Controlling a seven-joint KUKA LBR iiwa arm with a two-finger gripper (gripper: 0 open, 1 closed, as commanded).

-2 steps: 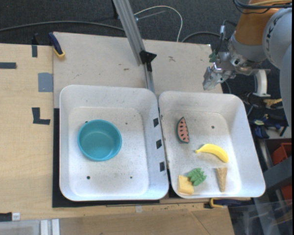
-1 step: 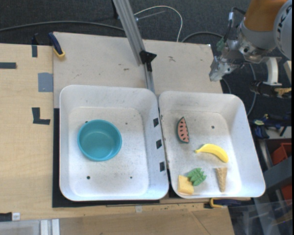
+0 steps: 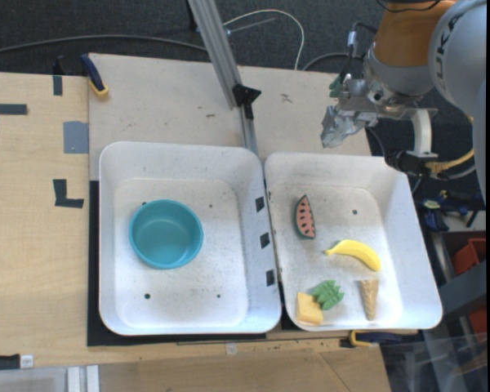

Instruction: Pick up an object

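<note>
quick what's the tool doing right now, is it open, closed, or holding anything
Tool: cannot be told whether open or closed; nothing is seen in it. It hangs above the far rim of the right bin.

You have a wooden bench (image 3: 33, 219) carrying two white bins: the left bin (image 3: 114, 178) touches the right bin (image 3: 408, 219) along their shared edge. A grey metal pole (image 3: 216, 39) slants up from the bins' far edge. Near the bench's far left corner sits a yellow-tipped clamp (image 3: 94, 76).
</note>
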